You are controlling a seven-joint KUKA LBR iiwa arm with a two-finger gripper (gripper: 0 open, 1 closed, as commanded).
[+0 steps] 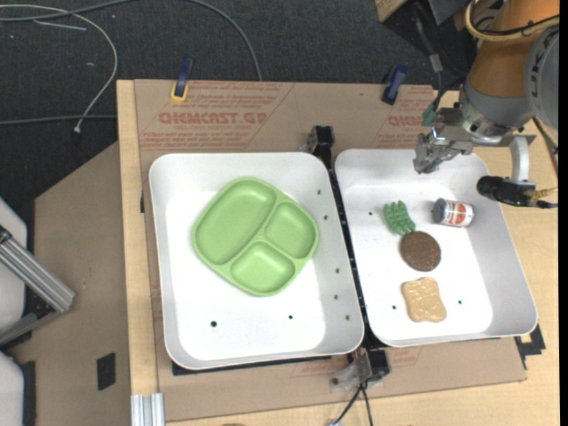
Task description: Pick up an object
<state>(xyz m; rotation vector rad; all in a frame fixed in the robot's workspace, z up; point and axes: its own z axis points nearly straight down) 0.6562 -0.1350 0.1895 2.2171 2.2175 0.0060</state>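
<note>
Four objects lie below the tool [432, 161] in the right bin [506, 264].

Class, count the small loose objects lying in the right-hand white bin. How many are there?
4. A green ridged toy nearest the left wall, a small red-and-white can to its right, a round brown disc below them, and a tan toast-shaped piece nearest the front.

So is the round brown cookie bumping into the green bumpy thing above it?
Cannot tell. In the camera view the round brown cookie sits right below the green ridged toy in the right white bin; their edges meet with no plain gap showing.
</note>
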